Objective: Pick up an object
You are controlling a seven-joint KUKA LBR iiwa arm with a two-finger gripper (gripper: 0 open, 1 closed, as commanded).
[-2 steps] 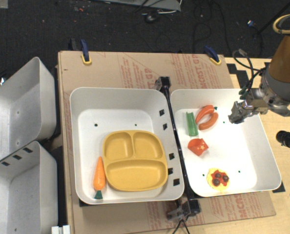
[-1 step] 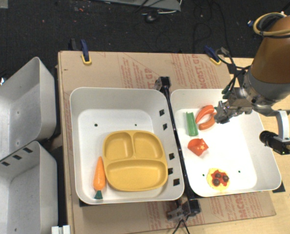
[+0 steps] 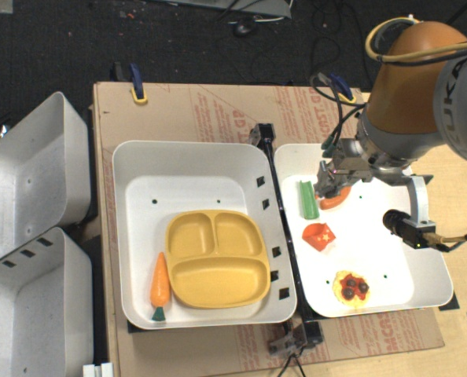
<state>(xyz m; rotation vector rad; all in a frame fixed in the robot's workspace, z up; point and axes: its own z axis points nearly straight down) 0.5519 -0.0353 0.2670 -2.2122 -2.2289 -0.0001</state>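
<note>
My gripper (image 3: pixel 330 185) hangs low in the right bin (image 3: pixel 422 289), near its back left part. It sits directly over an orange-red curved piece (image 3: pixel 336 199) and covers that piece's upper half. A green stick (image 3: pixel 308 199) lies just to the left of the gripper. A red chunk (image 3: pixel 318 236) rests a little nearer the front. A small round toy with dark and red toppings (image 3: pixel 352 287) lies close to the bin's front wall.
The left bin (image 3: pixel 139 179) holds a yellow divided plate (image 3: pixel 216 258) and a carrot (image 3: pixel 160 283) at the plate's left. The grey and orange arm (image 3: pixel 414 77) reaches in from the right, over the right bin's back edge. A black camera mount (image 3: pixel 402 225) sticks out beside the wrist.
</note>
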